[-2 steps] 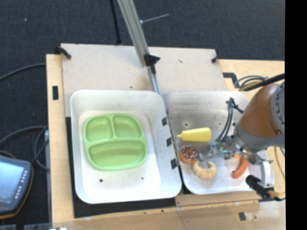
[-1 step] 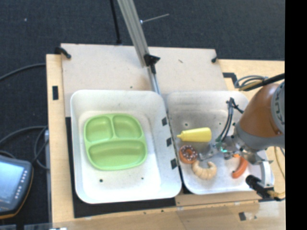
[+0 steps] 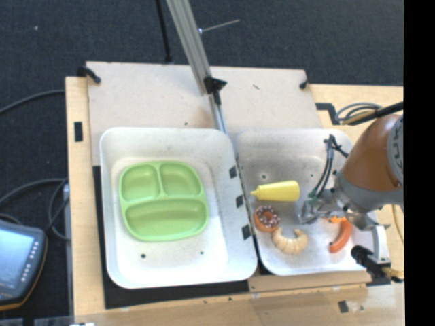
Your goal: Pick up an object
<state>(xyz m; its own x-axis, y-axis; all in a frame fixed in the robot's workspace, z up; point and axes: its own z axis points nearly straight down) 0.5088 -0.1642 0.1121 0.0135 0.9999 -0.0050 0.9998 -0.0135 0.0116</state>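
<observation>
Hovering at the croissant's two o'clock, end effector state indeterminate; nothing was lifted, pick outstanding.

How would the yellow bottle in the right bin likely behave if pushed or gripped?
The yellow bottle lies on its side, so its rounded body would probably roll when nudged. It looks like smooth plastic, possibly slippery, and likely light. The donut close by might block it.

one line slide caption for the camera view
Gripper low in right bin beside mustard bottle, donut, croissant.
</observation>
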